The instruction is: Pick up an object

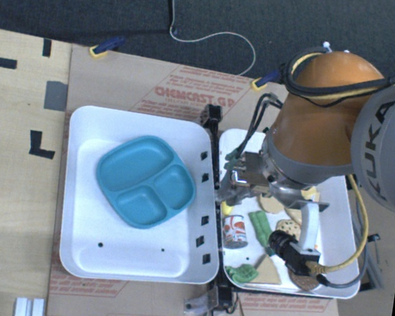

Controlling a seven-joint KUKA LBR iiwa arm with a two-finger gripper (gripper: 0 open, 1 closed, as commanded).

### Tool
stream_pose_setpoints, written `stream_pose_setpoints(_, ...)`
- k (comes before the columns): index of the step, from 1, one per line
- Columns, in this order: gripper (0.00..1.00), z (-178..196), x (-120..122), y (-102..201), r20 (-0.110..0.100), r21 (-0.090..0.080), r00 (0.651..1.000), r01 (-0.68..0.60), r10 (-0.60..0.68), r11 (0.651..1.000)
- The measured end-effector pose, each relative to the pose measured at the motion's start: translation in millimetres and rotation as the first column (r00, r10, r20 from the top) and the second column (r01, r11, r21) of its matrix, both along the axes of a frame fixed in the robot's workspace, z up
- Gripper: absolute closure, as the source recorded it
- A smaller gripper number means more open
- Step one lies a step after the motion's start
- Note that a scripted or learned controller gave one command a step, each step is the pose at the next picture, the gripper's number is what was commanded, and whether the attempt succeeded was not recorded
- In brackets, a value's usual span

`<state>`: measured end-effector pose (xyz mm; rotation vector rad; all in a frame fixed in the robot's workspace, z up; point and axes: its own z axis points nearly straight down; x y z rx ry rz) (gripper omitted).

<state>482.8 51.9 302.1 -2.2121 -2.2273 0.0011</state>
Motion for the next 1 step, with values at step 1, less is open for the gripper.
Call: stream_pose_setpoints(1, 1.00, 95.9, 1.2, 65.4, 0.010, 0.002, 1.000, -0.002, 0.002, 1.000)
